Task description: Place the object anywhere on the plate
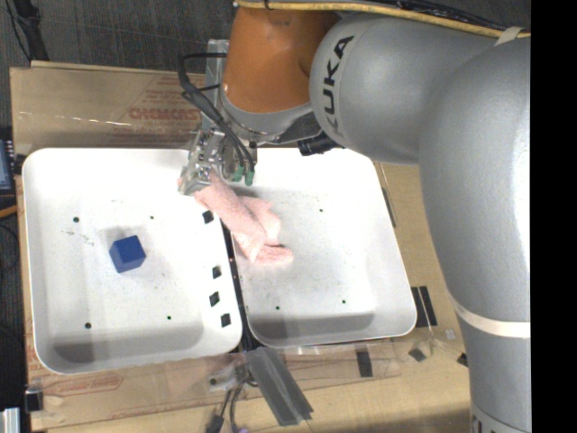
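A pink, soft, elongated object (248, 224) stretches from the gripper down to the right, over the seam between the two bins and into the right bin (361, 242). My gripper (214, 179) sits at the top of the seam between the bins, its fingers closed on the upper left end of the pink object. The lower end of the object lies at or just above the right bin's floor; I cannot tell which. A small blue cube (128, 253) rests on the floor of the left bin (72, 314), well left of the gripper.
The arm's large grey body and orange band (270, 52) cover the back and right of the scene. Cardboard (90, 106) lies behind the bins. Black tape marks (216, 287) run along the seam, and a grey bracket (275, 386) sits at the front.
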You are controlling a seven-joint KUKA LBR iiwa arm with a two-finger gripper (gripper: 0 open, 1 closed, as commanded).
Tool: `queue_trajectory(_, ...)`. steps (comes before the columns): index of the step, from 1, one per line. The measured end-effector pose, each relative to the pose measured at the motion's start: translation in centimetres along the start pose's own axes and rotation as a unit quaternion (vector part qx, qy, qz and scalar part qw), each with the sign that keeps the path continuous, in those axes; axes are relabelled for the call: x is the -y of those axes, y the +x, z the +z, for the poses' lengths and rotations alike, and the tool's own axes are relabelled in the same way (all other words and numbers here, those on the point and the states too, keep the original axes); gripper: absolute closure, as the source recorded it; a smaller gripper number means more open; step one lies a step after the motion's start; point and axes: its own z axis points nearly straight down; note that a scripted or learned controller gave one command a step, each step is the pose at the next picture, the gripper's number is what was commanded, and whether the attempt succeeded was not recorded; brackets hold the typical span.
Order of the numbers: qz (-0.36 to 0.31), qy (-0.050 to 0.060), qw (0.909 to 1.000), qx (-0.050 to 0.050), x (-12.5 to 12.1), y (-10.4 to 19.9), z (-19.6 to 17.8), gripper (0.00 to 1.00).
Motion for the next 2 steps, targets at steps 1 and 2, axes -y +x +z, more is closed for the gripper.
queue_trajectory(1, -0.09, 0.0, 0.9959, 0.001, -4.86, 0.59, -0.66, 1.0)
queue_trajectory(2, -0.09, 0.0, 0.996, 0.001, -4.85, 0.58, -0.68, 0.0)
